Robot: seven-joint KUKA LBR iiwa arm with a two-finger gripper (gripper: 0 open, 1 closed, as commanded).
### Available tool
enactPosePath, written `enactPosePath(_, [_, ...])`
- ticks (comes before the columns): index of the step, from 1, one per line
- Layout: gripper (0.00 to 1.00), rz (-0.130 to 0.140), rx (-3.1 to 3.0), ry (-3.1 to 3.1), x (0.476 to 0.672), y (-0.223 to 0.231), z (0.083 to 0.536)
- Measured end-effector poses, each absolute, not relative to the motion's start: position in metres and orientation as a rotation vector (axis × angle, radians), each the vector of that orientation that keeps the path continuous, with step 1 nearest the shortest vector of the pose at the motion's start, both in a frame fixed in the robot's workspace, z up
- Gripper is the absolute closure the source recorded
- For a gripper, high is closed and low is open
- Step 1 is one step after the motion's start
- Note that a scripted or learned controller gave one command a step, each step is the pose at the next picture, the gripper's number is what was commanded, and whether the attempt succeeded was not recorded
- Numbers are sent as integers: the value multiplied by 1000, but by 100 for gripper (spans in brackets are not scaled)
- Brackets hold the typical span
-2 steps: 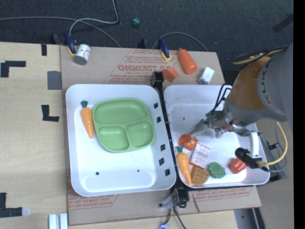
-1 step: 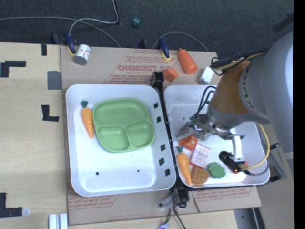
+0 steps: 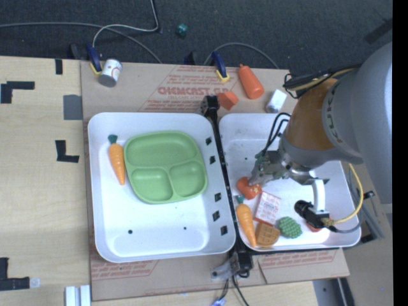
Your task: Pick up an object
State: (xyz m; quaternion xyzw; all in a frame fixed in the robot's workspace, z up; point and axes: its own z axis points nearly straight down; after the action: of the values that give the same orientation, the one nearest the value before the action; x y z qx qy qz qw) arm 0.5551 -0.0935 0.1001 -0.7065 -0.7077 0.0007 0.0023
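**Toy food in the right bin**

A small red toy tomato [image 3: 247, 187] lies near the left wall of the right white bin [image 3: 338, 240]. Just beside it, toward the near edge, lies a long orange toy carrot [image 3: 245, 224], pointing at the near edge. A flat white and red packet [image 3: 268, 207] lies next to the carrot. A brown waffle [image 3: 267, 235] and a bumpy green round piece [image 3: 289, 227] sit by the near edge.

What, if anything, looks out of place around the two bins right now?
A few items lie outside the bins on the cardboard behind them: an orange toy piece, a small orange block, a white cube and a small can on its side. Inside the left bin, a toy carrot lies beside the green divided plate, not on it.
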Motion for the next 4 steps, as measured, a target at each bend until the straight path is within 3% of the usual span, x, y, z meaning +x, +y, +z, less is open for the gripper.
enactPosePath(1, [100, -1, -2220, -2225, 556, -57, 206])
enactPosePath(2, [0, 2, -2220, -2223, 556, -57, 205])
enactPosePath(3, [0, 5, -2221, -2220, 587, -113, 164])
enactPosePath(4, [0, -1, -2222, -2224, 591, -109, 86])
